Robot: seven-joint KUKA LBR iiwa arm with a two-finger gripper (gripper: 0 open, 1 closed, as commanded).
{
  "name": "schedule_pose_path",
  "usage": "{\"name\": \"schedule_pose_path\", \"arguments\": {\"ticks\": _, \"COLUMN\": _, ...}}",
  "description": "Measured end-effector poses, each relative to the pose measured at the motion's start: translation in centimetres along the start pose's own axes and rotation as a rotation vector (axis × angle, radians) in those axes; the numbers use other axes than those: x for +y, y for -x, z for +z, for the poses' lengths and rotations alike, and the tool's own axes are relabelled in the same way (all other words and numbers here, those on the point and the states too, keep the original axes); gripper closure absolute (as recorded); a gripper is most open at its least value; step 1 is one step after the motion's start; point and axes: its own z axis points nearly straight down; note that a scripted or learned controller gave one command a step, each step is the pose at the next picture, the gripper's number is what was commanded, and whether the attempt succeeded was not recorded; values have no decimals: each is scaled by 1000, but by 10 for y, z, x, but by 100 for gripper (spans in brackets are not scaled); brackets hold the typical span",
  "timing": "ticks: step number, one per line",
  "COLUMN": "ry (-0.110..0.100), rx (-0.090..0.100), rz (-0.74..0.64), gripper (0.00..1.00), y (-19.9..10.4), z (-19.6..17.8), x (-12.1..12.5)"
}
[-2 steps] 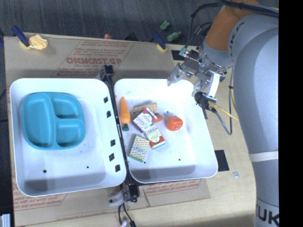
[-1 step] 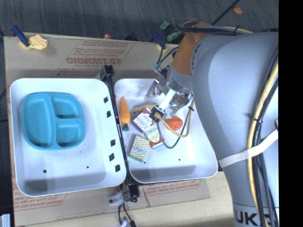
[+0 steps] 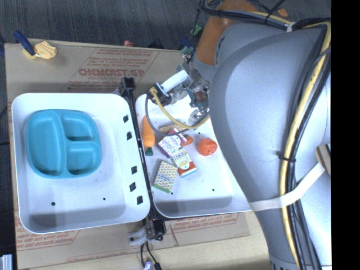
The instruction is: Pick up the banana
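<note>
Banana not positively identified. None of the loose items in the right bin (image 3: 191,210) reads as one, so it is judged to be hidden under the gripper (image 3: 196,110) or the arm (image 3: 264,122), at the top-of-view end of that bin. The gripper is seen low over that end, near the divider between the bins. Its opening cannot be told, nor whether anything is held, as the view is blocked by wrist hardware. Its placement is read as a grasp pose over a target, which would fit a banana lying beneath it; this is a judgement only.

Clutter is noted in the right bin. An orange carrot-like piece (image 3: 147,133) is laid along the left wall. Three small printed packets (image 3: 171,145) are bunched mid-bin, touching or overlapping. A red-orange round piece (image 3: 207,146) is set just beside them, toward the arm. All are grouped near the gripper, so stray contact is considered likely if the approach is off.

Left bin (image 3: 73,221) is occupied by a blue divided tray (image 3: 63,142), well apart from the action. Small yellowish lump (image 3: 45,50) is seen on the cardboard bench (image 3: 107,66) outside both bins. It is too small to be identified and is not assumed to be the banana. The task is judged to be at the grasp attempt, with the lift not yet done.
</note>
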Motion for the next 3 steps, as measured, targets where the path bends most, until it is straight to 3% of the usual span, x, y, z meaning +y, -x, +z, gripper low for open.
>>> {"name": "schedule_pose_path", "arguments": {"ticks": 1, "ry": -2, "rx": -3, "rz": -97, "gripper": 0, "y": -5, "z": 1, "x": -18}}
{"name": "schedule_pose_path", "arguments": {"ticks": 3, "ry": 2, "rx": 0, "rz": 132, "gripper": 0, "y": -17, "z": 0, "x": -59}}
